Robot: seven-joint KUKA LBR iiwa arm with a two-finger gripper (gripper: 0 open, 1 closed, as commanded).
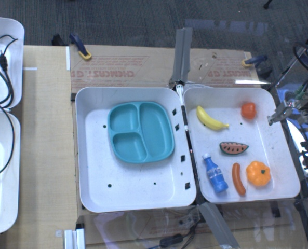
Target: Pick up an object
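The right bin [278,191] holds a yellow banana [211,118], a red tomato [248,110], a watermelon slice [233,148], a blue bottle [215,175] lying down, a red sausage [238,179] and an orange pumpkin [258,173]. My gripper [274,118] hangs at the bin's right rim, to the right of the tomato and apart from every object. Nothing shows in its grasp.
The left bin [91,180] carries a teal divided plate [141,131]. A grey divider post [182,53] rises behind the seam between the bins. Clamps [81,48] sit on the cardboard at the back. White trays with cables [0,87] lie far left.
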